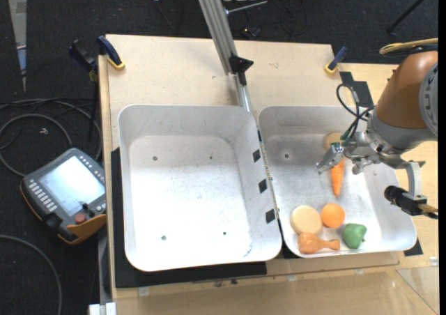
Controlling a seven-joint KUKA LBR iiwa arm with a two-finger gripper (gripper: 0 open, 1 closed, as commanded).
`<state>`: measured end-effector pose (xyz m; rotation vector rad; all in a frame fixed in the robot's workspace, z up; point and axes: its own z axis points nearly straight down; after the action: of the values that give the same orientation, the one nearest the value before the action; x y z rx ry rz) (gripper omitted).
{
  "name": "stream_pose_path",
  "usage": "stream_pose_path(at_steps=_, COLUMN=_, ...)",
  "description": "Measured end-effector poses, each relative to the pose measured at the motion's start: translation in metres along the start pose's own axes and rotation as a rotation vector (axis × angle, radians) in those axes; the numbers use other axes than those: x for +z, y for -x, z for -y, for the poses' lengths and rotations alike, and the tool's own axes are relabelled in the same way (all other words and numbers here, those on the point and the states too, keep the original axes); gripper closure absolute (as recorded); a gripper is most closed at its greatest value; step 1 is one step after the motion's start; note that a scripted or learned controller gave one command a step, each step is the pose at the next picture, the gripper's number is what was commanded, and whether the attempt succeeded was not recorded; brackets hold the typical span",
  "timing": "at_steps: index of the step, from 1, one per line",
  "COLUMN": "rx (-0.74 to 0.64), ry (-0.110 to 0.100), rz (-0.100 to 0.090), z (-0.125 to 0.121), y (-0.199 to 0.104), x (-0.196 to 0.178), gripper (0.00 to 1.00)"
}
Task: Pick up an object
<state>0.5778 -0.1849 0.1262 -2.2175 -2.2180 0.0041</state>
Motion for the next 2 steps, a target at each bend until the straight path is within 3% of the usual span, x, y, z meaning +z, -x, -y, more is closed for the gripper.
stream_pose_path(at_steps=1, rx=0.0, ry=0.008, rz=0.003, z=-0.002, y=0.001, x=-0.014, gripper=1.0)
stream_pose_path(at_steps=2, rx=-0.002, ry=0.012, rz=0.004, z=0.003, y=-0.006, x=-0.072, gripper=1.0)
